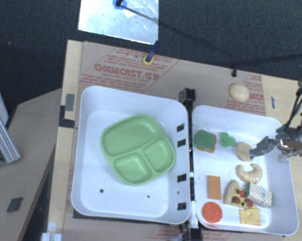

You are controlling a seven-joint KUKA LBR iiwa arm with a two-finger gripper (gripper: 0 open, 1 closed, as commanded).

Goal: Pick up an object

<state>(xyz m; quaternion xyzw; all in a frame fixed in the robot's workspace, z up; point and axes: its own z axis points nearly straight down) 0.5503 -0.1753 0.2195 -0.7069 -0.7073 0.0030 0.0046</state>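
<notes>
The right bin holds several toy foods: a green-topped toast, a small green piece, a beige lump, a croissant, an orange cracker, a pizza slice, a patterned wrapped piece, a cheese wedge and a red slice. My gripper reaches in from the right, low over the bin's upper right part. Its tip sits just right of the beige lump, at or near its edge. I see nothing held.
The left bin holds a green divided plate. A beige egg-shaped object lies on the cardboard behind the right bin. A black divider with clips runs between the bins. A shiny sheet lies at the back.
</notes>
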